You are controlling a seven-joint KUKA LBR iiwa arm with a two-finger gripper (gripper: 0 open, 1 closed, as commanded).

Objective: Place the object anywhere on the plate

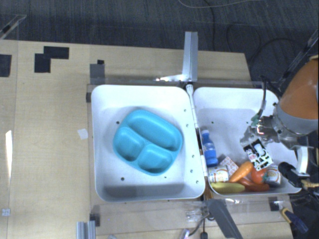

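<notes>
Hovering over the right bin's toy food (244,176), the claw (256,151) hides its grip state; blue sectioned plate (147,141) sits left.

Wood bench (45,133) w/ two white bins, left (99,148) & right (224,103), side by side.

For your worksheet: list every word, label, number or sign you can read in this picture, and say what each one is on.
None can be read.
Black-and-white patterned tag beside the gripper: a pattern, no letters.
Small white can: label print blurred.
Blue bottle: label too small to read.
</notes>
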